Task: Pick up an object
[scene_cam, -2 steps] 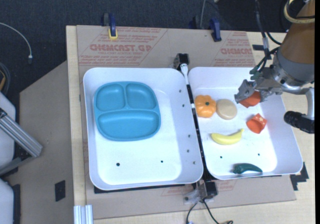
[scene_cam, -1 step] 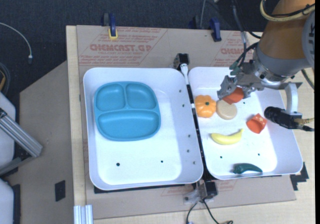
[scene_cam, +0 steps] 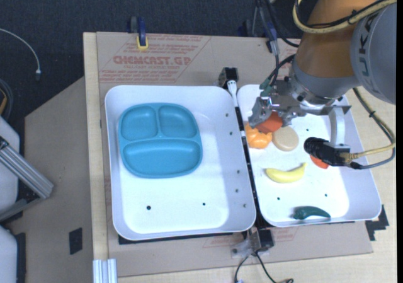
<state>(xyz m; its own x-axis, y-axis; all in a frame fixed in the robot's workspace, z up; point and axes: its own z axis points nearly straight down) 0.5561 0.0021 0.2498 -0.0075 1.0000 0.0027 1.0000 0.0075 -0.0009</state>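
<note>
The gripper (scene_cam: 267, 113) hangs low over the right bin (scene_cam: 359, 196), at about 11 o'clock in that bin, directly above a cluster of small toy foods; whether it is released or clenched I cannot tell, since the wrist hides it. Touching or just under it sits a red-orange piece (scene_cam: 272, 125), with an orange piece (scene_cam: 257, 139) at its 7 o'clock and a tan disc (scene_cam: 286, 139) at its 5 o'clock, all three packed together. These look like light, stiff plastic with smooth, probably slippery skins (rounded shapes tend to squirt out of a pinch), so a hold across the widest middle of the red-orange piece seems best. The banana (scene_cam: 285, 174) lies apart at 6 o'clock, and a green piece (scene_cam: 310, 213) sits near the bin's front rim. Room is tight: the wall shared with the left bin (scene_cam: 182, 212) is just at 9 o'clock. The blue tray (scene_cam: 160, 139) lies well clear.
</note>
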